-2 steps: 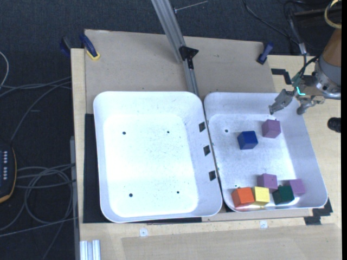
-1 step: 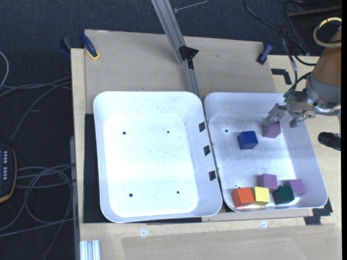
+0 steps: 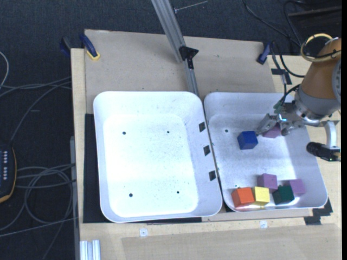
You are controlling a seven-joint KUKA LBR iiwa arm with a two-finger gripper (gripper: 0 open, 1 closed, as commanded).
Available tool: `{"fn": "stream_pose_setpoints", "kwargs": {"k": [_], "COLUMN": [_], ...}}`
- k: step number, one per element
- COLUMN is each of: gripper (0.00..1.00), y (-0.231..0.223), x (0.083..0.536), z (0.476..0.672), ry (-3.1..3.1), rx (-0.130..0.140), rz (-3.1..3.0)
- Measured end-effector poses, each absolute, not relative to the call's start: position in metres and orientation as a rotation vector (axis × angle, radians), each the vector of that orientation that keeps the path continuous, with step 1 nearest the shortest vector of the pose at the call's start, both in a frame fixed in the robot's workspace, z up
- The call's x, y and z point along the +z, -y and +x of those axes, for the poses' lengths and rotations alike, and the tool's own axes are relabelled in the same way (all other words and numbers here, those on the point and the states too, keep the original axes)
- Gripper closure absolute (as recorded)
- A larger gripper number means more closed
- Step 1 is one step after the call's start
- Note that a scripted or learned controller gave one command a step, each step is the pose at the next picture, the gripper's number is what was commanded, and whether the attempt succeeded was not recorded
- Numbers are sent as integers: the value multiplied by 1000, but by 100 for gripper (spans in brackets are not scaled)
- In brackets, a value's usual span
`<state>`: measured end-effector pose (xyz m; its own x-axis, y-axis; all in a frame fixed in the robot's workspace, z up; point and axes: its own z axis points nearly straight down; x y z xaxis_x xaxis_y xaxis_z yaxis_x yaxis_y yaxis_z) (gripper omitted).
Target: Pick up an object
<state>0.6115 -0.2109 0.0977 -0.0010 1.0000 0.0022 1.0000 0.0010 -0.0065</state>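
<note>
My gripper [image 3: 272, 129] hangs over the upper right part of the right bin [image 3: 227, 110], reaching in from the right. A small purple block [image 3: 270, 134] shows between its fingertips, and the gripper is shut on it. A blue cube [image 3: 247, 140] lies on the bin floor just left of the gripper, apart from it. Along the bin's front edge sit an orange block [image 3: 243, 196], a yellow block [image 3: 262, 194], a dark green block [image 3: 282, 194] and two more purple blocks [image 3: 268, 180] [image 3: 297, 186].
The left bin [image 3: 103, 145] stands beside the right one, with small black clips [image 3: 206, 149] on the shared rim. A slanted metal pole [image 3: 173, 28] rises from behind the bins. Cables lie on the floor at left.
</note>
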Motion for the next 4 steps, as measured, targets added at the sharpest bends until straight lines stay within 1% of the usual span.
{"fn": "stream_pose_setpoints", "kwargs": {"k": [1,3,4], "gripper": [100,100,100], "y": [211,212,211], "x": [113,243,237], "z": [614,616,617], "ry": [2225,2229,2225], "rx": [-3,-7,0], "rz": [-2220,-2225,-2222]}}
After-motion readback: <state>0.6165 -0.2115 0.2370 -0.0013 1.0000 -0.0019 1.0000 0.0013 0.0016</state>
